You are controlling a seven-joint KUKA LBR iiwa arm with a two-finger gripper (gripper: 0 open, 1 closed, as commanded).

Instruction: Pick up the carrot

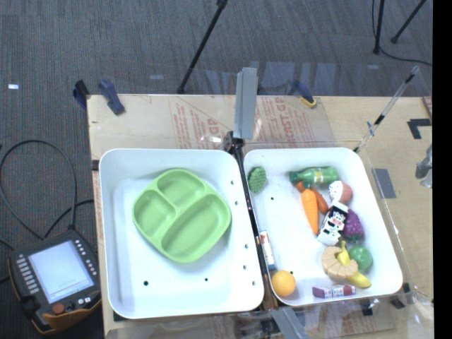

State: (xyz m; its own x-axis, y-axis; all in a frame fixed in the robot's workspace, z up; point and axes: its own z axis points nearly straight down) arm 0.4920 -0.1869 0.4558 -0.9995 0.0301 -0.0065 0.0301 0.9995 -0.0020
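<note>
Evidently nothing done yet: carrot (310, 211) lying untouched in the right-of-frame bin (296, 288), all lifting remaining; hand state, cannot tell.

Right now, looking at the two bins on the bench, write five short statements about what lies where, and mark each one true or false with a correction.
1. The carrot lies in the right bin. True.
2. The green divided plate holds an orange. False: the orange sits in the right bin, near its front edge.
3. The green bottle lies on its side. True.
4. The banana is in the left bin. False: it is in the right bin.
5. The carrot stands upright. False: it lies flat.
</note>
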